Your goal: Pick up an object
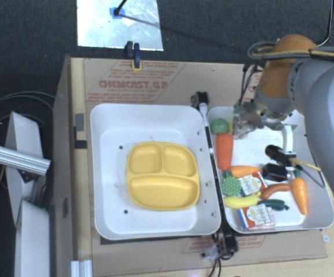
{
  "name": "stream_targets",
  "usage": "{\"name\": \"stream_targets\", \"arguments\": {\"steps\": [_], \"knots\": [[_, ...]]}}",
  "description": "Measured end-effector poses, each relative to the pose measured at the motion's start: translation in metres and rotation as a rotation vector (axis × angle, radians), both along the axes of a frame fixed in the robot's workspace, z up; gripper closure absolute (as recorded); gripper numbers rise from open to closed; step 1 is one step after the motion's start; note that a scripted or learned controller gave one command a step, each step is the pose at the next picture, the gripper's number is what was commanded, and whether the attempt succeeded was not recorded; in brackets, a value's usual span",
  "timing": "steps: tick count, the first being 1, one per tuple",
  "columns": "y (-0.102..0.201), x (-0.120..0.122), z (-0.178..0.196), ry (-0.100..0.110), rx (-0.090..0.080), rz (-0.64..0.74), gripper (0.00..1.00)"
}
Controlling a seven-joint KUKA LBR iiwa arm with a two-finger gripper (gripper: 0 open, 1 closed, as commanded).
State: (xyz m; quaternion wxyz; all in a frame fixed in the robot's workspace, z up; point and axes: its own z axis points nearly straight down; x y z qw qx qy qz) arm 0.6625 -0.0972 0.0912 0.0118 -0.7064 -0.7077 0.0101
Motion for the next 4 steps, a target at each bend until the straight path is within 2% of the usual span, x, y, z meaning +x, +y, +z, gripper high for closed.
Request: {"name": "stream_targets", "arguments": {"steps": [1,2,3,4], "knots": [[0.003,-0.046,0.058,-0.035,-0.003,-0.001,1.0],[0.004,-0.046,0.057,-0.033,-0.003,-0.001,0.0],[-0.059,-0.019,0.0,-0.034,-0.003,0.002,0.0],[-0.064,-0.09,-0.007,-0.031,-0.003,-0.001,0.0]]}}
